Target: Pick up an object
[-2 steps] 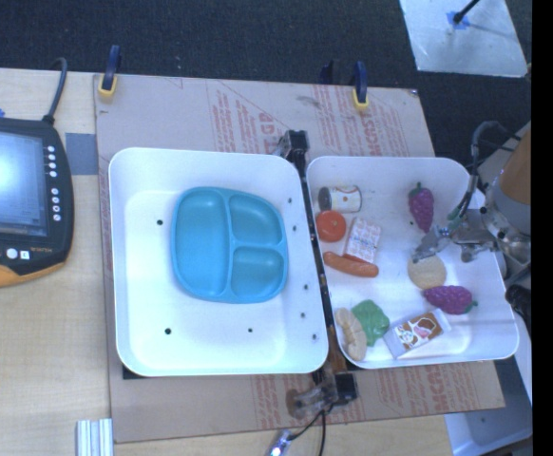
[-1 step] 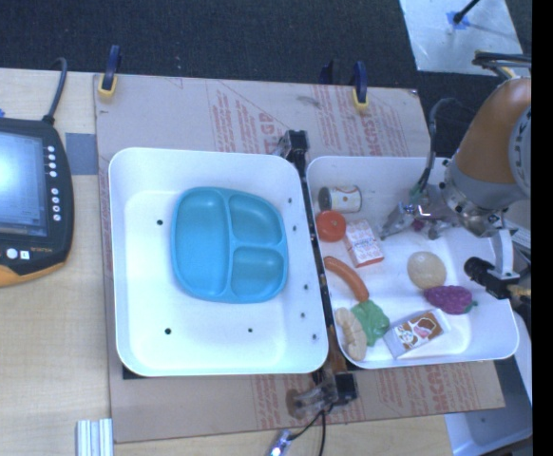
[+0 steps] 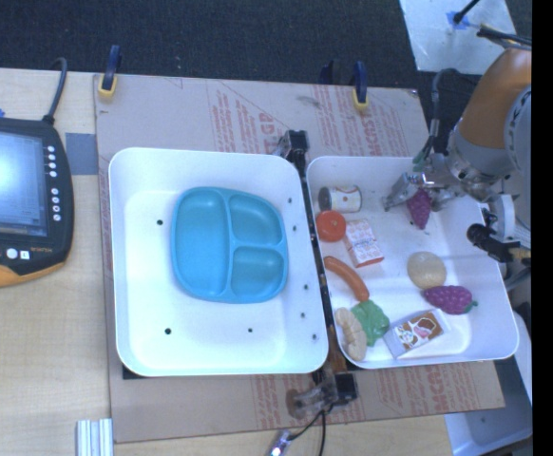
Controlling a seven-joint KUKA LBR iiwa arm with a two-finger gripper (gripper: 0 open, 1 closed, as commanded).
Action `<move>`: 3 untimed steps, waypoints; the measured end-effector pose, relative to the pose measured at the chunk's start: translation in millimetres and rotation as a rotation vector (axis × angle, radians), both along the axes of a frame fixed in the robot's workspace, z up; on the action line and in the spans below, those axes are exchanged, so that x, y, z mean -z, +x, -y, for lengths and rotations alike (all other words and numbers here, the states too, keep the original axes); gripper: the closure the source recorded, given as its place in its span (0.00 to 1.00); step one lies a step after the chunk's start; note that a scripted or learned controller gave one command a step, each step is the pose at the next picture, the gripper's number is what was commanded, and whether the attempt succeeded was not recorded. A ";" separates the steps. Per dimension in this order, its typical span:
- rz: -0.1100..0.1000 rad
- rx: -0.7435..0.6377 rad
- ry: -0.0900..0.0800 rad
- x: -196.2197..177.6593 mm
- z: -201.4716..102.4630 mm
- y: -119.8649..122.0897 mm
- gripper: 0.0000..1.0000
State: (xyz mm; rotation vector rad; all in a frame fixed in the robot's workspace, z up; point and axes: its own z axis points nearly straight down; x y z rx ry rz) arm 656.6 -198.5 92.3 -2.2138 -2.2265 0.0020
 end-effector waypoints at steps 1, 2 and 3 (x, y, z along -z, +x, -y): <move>0.002 0.001 -0.001 -102.9 12.8 0.4 0.00; -0.002 0.000 0.000 -61.3 -20.8 -0.6 0.00; -0.002 -0.001 -0.001 -112.1 -94.7 -72.9 0.00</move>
